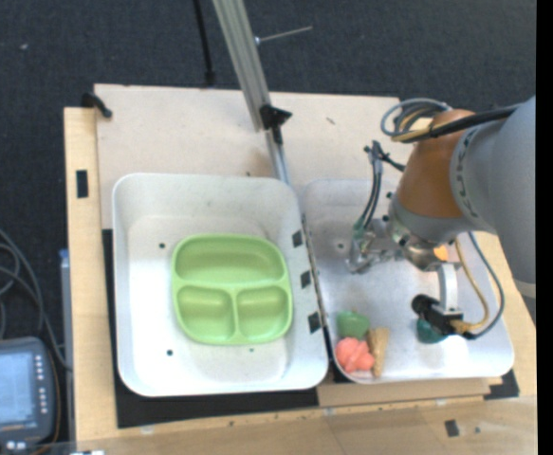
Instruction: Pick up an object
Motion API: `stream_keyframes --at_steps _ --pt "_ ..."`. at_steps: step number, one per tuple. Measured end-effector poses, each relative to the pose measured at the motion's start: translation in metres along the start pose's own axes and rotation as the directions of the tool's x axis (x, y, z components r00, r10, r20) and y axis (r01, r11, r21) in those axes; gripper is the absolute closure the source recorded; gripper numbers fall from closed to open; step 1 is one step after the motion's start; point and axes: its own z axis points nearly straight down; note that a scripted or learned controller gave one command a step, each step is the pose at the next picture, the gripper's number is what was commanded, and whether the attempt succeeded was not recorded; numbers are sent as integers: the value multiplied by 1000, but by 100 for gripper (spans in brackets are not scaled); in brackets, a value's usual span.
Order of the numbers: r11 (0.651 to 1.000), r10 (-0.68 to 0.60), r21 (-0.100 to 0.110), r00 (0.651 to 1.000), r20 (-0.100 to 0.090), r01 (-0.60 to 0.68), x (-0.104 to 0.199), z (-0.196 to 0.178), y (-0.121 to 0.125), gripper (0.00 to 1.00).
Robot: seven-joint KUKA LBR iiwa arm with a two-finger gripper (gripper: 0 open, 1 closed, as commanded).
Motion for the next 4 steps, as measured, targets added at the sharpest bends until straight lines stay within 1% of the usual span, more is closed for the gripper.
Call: stream_keyframes --at_steps 1,2,3,4 --pt "1000 -12 -4 1000 0 12 4 -61 9 100" --pt "1000 -13 -4 1000 0 13 9 -112 4 100" --pt "1000 -14 -3 1000 1 14 8 -145 5 100" --pt "1000 -15 3 1000 0 15 57 -136 11 100"
